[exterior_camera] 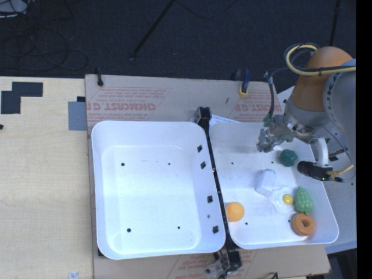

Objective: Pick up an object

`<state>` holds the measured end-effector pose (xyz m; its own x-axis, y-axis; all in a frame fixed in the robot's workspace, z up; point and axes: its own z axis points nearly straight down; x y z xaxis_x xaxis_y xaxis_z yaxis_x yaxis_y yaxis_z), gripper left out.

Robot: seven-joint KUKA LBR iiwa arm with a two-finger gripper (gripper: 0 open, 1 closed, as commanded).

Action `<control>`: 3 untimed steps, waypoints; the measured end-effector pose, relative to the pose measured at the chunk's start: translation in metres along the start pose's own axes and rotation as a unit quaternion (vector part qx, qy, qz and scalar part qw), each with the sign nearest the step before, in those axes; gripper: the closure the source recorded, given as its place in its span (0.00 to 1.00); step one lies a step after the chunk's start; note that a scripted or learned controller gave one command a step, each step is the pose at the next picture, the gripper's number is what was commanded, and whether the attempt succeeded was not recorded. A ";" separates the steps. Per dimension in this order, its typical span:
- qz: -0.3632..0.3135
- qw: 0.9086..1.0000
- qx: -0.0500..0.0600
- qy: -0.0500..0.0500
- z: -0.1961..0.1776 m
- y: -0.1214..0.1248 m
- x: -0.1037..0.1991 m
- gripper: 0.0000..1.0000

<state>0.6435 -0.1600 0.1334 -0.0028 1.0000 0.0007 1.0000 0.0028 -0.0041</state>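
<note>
Over the far part of the right bin [241, 147], the gripper [266, 142] hangs low, close to the bin floor. I cannot tell whether it is wide or narrow, as it is too small and dark against the wrist. Nothing visible is held in it.

Nearest candidate is the dark green lump [288, 157], just beside the gripper toward the view's right and slightly nearer the camera. It is apart from the gripper, not under it.

Risks, as I judge them:
- The floor right below the gripper looks bare, so closing there likely grabs air.
- The lump looks rounded, so an off-centre pinch could roll it away or pop it out.
- The white cup [266, 182], nearer the camera, barely stands out from the white floor and is easy to miss or knock.

Other things in the right bin:
- The toy fried egg [286, 200] lies just beside the cup.
- The green bunch [303, 199] lies just beside the egg.
- The doughnut [303, 224] sits near the front right corner, close under the bunch. These three are crowded, so reaching for one could drag its neighbours.
- The orange ball [235, 211] sits alone by the wall next to the left bin [151, 196]. That wall may block a grasp from that side.
</note>
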 end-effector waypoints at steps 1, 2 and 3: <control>-0.001 1.000 -0.003 0.000 -0.106 0.001 0.077 1.00; -0.002 1.000 -0.004 0.000 -0.152 -0.001 0.153 1.00; -0.002 1.000 0.000 0.000 -0.127 0.000 0.233 1.00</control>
<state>0.6433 0.0730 0.2608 -0.0067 1.0000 0.0012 1.0000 0.0067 -0.0048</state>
